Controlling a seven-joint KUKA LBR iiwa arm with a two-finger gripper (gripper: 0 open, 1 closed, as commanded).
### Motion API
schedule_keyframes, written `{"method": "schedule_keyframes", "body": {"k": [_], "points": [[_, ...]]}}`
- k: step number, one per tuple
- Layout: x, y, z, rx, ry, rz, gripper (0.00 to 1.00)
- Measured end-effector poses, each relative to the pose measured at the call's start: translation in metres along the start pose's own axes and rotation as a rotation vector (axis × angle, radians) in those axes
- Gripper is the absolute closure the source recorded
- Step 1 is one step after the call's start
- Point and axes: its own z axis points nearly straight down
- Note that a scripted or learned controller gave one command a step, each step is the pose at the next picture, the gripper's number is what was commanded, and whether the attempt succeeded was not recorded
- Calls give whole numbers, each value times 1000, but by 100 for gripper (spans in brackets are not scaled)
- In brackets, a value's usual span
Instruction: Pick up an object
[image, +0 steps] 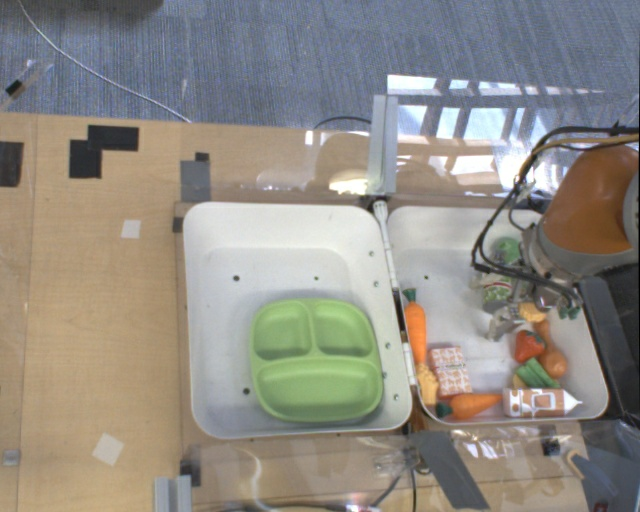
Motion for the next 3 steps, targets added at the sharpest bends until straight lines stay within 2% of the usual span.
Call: {"method": "schedule_keyframes", "body": {"k": [1,2,3], "points": [[44,-3,0,-1,2,-153,0],[68,-3,-1,1,-3,-267,0],[-28,-18,3,-4,4,-185,0]]}}
